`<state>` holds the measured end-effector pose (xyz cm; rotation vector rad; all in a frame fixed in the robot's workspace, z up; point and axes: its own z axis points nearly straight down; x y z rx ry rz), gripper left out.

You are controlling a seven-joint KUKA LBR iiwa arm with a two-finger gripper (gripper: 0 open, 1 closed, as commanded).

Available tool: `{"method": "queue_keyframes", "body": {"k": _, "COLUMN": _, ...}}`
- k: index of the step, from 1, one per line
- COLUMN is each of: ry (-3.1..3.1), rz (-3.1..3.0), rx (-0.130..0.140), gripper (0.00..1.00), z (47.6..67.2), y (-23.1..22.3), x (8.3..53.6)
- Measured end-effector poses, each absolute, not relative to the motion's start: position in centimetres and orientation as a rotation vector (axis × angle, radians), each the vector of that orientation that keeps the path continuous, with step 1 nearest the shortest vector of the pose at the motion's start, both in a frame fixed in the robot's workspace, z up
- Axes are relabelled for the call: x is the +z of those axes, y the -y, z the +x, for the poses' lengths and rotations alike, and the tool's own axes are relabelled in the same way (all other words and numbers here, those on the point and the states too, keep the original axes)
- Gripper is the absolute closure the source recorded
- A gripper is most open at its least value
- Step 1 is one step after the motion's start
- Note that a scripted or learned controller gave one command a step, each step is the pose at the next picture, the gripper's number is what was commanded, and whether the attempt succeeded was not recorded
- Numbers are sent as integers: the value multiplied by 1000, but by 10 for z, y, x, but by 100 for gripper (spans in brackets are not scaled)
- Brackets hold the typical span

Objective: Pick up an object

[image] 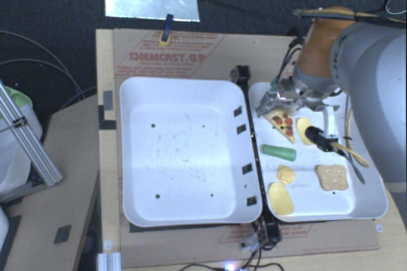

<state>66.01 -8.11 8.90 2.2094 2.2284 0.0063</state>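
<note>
Ok, gripper [272,102] is low over the right bin [367,207], up in its far-left corner, and the nearest candidate is the pizza slice [283,124]. It lies just below the gripper in the view and a touch to the right, so close that I can't tell whether they touch. The slice's long axis runs diagonally, upper left to lower right, w/ the broad end toward the gripper. The arm [359,66] comes in from the right, orange band [321,41] above the wrist, and the wrist tips down and leftward into that corner. Can't tell how wide the gripper is set from this angle, and nothing visibly sits in it, so no grab to call yet. My read: the next move is a short shift toward the near side plus a drop onto the slice. Other options sit farther off: a green stick [278,151] below the slice, two yellow bits [280,198] near the front-left corner, and toast [332,177] toward the front right. The left bin [184,155] isn't in play.
</note>
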Motion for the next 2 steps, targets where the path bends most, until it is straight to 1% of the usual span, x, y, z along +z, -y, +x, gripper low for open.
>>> {"method": "queue_keyframes", "body": {"k": 1, "ry": -2222, "rz": 2231, "rx": -8, "gripper": 0, "z": 546, "y": 101, "x": 84}}
{"method": "queue_keyframes", "body": {"k": 2, "ry": -2222, "rz": 2224, "rx": -2, "gripper": 0, "z": 508, "y": 111, "x": 84}}
